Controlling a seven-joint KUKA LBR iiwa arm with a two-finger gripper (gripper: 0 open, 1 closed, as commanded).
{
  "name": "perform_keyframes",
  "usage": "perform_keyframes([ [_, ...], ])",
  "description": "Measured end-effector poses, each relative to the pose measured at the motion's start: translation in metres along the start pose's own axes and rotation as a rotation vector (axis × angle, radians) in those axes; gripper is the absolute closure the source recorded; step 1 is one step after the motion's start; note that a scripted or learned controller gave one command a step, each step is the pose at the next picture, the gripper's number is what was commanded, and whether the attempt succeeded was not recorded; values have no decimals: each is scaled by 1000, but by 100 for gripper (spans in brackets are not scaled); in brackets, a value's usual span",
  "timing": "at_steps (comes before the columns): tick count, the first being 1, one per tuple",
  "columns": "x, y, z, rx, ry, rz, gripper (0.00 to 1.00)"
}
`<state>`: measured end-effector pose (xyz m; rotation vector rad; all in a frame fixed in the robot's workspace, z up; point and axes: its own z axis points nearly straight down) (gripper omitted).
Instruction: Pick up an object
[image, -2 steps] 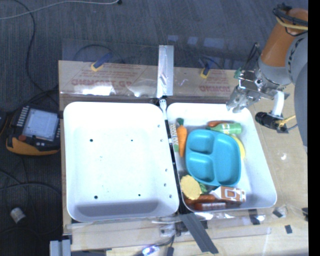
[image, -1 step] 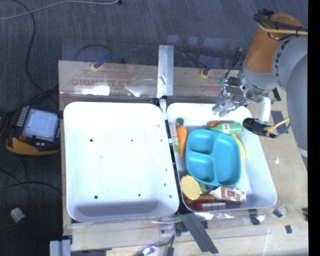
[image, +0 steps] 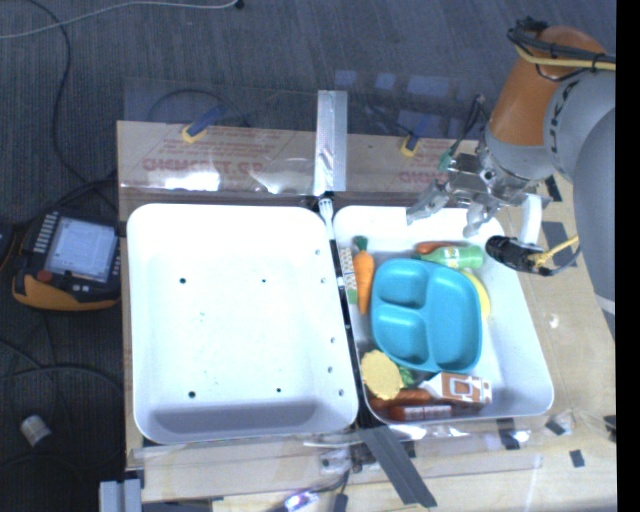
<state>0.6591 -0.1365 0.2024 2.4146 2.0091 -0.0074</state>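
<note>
My fingers (image: 458, 205) hang over the far rim of the right bin (image: 535, 375), spread apart with nothing between them. I'd say I'm at the start of the job: poised above the pile, target not yet chosen, no descent begun.

Everything worth taking lies in that right bin. A blue tray (image: 427, 312) with two hollows sits on top in the middle and covers much of the rest. A carrot (image: 364, 280) lies along the bin's left wall, just beside the tray. A green piece (image: 457, 259) pokes out at the tray's far edge, nearest my fingers. At the near end a yellow disc (image: 380, 373), a red sausage (image: 405, 410) and a small carton (image: 462, 388) crowd together. The left bin (image: 230, 320) holds nothing to pick.

The next move, as I judge it, calls for dropping straight down on something narrow enough to straddle. The tray looks too wide and flat; the carrot looks likelier, though the wall crowds it.
</note>
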Motion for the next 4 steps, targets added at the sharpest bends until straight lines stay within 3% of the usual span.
perform_keyframes([
  [1, -78, -43, 44, 1, 1, 21, 0],
  [2, -79, -27, 100, -18, 8, -18, 0],
  [3, -81, -27, 91, -21, 1, -18, 100],
  [4, -79, -26, 91, -21, 3, -20, 0],
])
